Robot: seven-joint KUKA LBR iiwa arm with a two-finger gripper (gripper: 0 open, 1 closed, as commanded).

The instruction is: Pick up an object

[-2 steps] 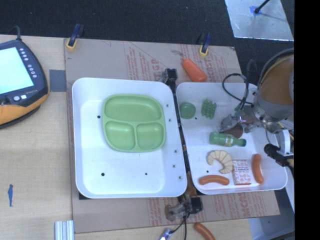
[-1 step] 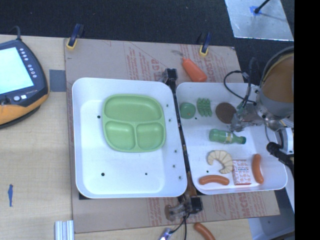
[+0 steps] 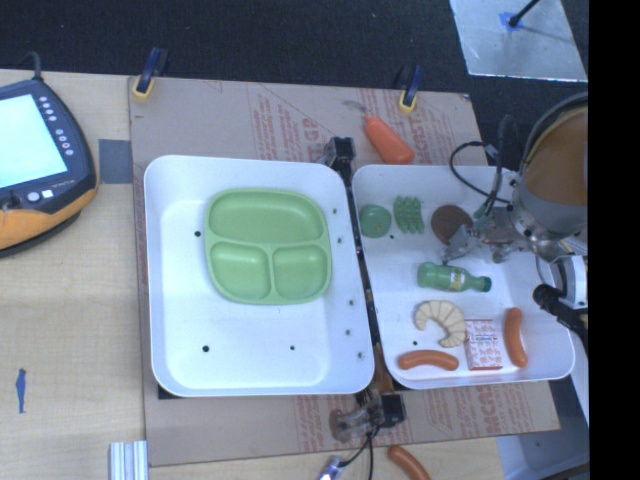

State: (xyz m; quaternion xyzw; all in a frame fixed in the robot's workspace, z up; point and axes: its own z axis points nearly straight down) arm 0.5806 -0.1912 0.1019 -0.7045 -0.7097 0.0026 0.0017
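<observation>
The right bin (image 3: 560, 368) holds a green bottle (image 3: 453, 278) lying on its side, a croissant (image 3: 441, 318), a brown round piece (image 3: 450, 221), a green ball (image 3: 375, 220), a ridged green piece (image 3: 408, 214), a red-and-white carton (image 3: 483, 345) and two sausages (image 3: 428, 360) (image 3: 515, 336). My gripper (image 3: 476, 248) reaches in from the right and hangs just above the bottle's right end, beside the brown piece. It looks open, with nothing between its fingers.
A green divided plate (image 3: 268, 245) lies in the left bin (image 3: 180, 368). An orange carrot (image 3: 388, 140) rests outside behind the bins, and another sausage (image 3: 410, 460) lies in front. A teach pendant (image 3: 35, 163) sits far left. Black cables (image 3: 470, 163) loop over the right bin's back edge.
</observation>
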